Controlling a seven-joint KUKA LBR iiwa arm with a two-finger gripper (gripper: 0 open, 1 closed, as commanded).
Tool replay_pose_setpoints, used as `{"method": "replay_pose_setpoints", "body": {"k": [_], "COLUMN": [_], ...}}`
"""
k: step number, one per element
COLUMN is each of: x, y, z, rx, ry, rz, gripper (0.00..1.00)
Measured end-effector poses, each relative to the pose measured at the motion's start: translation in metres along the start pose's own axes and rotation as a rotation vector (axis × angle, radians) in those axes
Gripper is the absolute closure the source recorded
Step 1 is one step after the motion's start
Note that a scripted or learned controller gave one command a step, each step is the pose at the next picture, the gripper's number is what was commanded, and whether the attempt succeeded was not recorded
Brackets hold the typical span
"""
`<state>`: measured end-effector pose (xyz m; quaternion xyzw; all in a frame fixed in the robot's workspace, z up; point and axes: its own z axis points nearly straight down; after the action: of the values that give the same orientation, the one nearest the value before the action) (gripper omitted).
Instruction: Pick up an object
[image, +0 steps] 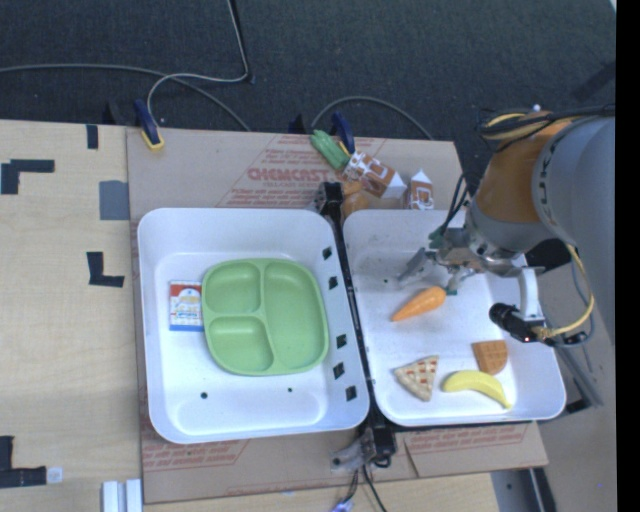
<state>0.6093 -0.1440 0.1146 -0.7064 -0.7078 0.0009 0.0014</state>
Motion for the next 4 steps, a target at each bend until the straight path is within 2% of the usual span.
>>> {"method": "replay_pose_setpoints", "body": {"k": [1,2,3,4], "x": [0.020,0.020,0.020,0.029], "y": [-0.009,-0.009,-0.010,-0.053], "z": [0.020,0.011,0.011,0.028], "rx": [-0.032,-0.031,-0.031,-0.007], "ry": [-0.015,-0.015,-0.015,-0.002], "rz": [0.001,0.002,0.002,0.001], "gripper": [0.00,1.00,0.00,0.00]}}
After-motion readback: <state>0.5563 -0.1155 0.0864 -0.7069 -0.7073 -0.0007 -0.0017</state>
